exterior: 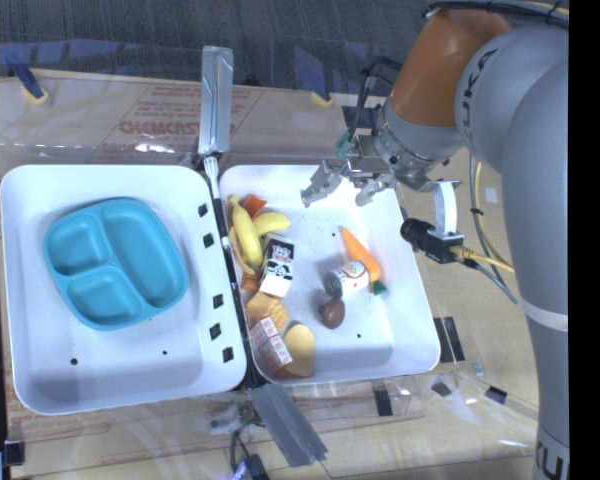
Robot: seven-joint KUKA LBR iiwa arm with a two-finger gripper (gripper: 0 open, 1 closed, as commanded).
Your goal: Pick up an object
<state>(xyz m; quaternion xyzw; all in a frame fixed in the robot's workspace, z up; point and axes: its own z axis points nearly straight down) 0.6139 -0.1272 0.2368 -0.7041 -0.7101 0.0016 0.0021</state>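
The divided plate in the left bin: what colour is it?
Light blue plate, seen clearly in the camera view.

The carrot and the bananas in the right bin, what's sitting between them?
Between the carrot and the bananas, the camera view shows a small black-and-white carton; the rest is bare bin floor.

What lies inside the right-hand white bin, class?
The right bin holds bananas, a carrot, a small carton, a can and other toy food. Whatever lies beneath the pile is covered.

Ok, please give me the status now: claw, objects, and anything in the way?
Claw open, holding nothing, above right bin far edge. Bananas, carrot, other items untouched in bin. Nothing in the way.
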